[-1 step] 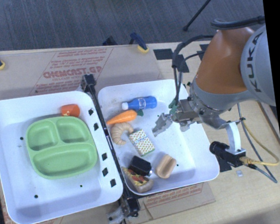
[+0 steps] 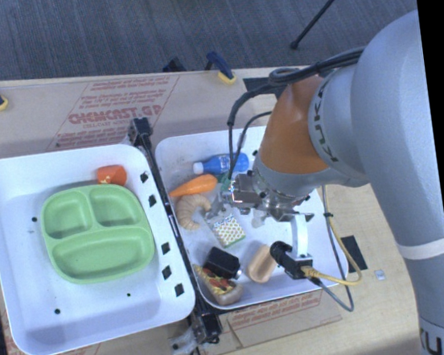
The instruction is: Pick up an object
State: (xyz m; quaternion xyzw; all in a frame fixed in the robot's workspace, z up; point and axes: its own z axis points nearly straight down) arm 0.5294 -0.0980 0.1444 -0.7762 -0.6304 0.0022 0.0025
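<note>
orange carrot point(image 2: 193, 186) lies near the top of the right bin point(image 2: 172, 156), by the croissant point(image 2: 191, 209) and bottle point(image 2: 220, 164). the gripper point(image 2: 227, 203) hangs just beside them; i cannot tell its state. in such clutter it may nudge neighbours or close on nothing.

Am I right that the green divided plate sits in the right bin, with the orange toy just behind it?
Not quite: the camera view shows the green divided plate in the left bin, not the right. The orange toy does sit just behind it.
</note>
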